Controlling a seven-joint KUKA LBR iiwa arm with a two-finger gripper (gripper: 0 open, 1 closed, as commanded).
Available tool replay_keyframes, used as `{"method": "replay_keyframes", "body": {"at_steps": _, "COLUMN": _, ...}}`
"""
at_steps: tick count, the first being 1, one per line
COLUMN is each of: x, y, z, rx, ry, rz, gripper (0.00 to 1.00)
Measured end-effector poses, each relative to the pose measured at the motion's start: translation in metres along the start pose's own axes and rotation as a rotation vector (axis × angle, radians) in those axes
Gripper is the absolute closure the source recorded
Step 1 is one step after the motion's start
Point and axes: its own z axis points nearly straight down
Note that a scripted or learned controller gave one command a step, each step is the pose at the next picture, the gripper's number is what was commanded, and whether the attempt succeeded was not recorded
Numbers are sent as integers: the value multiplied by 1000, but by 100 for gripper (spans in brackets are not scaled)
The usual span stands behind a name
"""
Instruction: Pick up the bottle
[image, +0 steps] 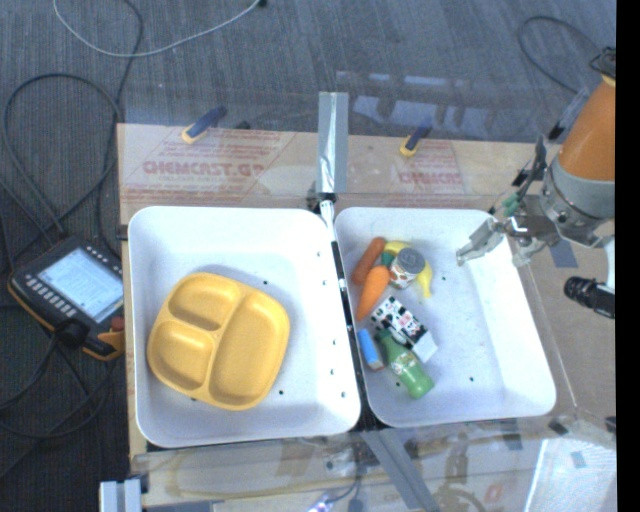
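The green plastic bottle (409, 371), long axis slanting, is lying left of and below the open, empty two-finger gripper (494, 242).

Lower left, the yellow three-compartment plastic tray (219, 341) looks smooth and faintly glossy. Both shallow white plastic bins (160, 240) appear matt. Centre right, the small green plastic bottle (408, 372) shines slightly.

One fixed camera looks steeply down from above the bench (250, 160), framing both white bins (160, 240) whole.
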Motion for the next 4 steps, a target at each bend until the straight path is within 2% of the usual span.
{"method": "replay_keyframes", "body": {"at_steps": 1, "x": 34, "y": -82, "z": 44, "rx": 2, "ry": 0, "rz": -57, "gripper": 0}}
{"method": "replay_keyframes", "body": {"at_steps": 2, "x": 71, "y": -97, "z": 146, "rx": -18, "ry": -7, "rz": -103, "gripper": 0}}
{"method": "replay_keyframes", "body": {"at_steps": 3, "x": 88, "y": -78, "z": 147, "rx": -15, "ry": -7, "rz": 55, "gripper": 0}}
{"method": "replay_keyframes", "body": {"at_steps": 4, "x": 91, "y": -78, "z": 141, "rx": -9, "ry": -3, "rz": 52, "gripper": 100}}
